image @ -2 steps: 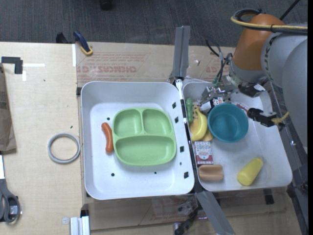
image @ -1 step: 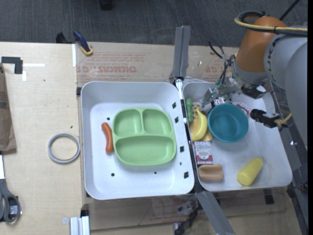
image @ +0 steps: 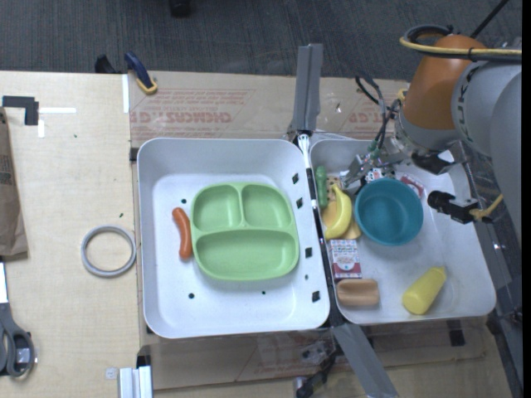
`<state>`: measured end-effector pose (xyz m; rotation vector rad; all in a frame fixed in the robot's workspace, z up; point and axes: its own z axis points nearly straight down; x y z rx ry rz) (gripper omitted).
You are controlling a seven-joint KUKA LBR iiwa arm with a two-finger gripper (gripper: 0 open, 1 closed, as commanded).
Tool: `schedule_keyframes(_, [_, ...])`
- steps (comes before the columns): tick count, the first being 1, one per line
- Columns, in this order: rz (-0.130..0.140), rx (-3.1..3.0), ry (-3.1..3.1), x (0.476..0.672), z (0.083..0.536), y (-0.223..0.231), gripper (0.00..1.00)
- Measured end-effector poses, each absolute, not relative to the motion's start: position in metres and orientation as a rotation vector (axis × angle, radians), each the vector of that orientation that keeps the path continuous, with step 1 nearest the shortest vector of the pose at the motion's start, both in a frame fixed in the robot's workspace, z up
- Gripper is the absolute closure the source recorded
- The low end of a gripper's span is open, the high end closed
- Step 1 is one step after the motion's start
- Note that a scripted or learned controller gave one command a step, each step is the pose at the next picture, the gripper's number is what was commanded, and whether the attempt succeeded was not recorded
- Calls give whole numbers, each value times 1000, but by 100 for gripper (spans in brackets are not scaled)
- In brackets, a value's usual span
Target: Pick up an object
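My gripper [image: 366,169] hangs low over the back of the right bin [image: 465,247], just behind the yellow banana [image: 337,211] and at the back-left rim of the blue bowl [image: 388,211]. Some small red-and-white item [image: 412,186] lies right behind the bowl. Toward the front of this bin lie a red-and-white packet [image: 345,258], a hot dog bun [image: 358,292] and a yellow bottle [image: 424,290]. A thin green item [image: 321,181] rests against the bin's left wall. The grey arm with its orange band [image: 436,89] comes in from the upper right.
The left bin [image: 158,247] holds a green divided plate [image: 245,232] and an orange sausage [image: 182,231] beside it. On the bench to the left lie a grey ring [image: 108,249], scissors [image: 15,348] and a brown bag [image: 10,197]. Cables [image: 465,206] trail over the right bin.
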<state>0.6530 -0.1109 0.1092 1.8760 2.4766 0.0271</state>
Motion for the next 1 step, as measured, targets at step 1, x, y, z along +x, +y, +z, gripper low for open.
schedule_keyframes(1, [33, 2086, 2308, 657, 109, -109, 0])
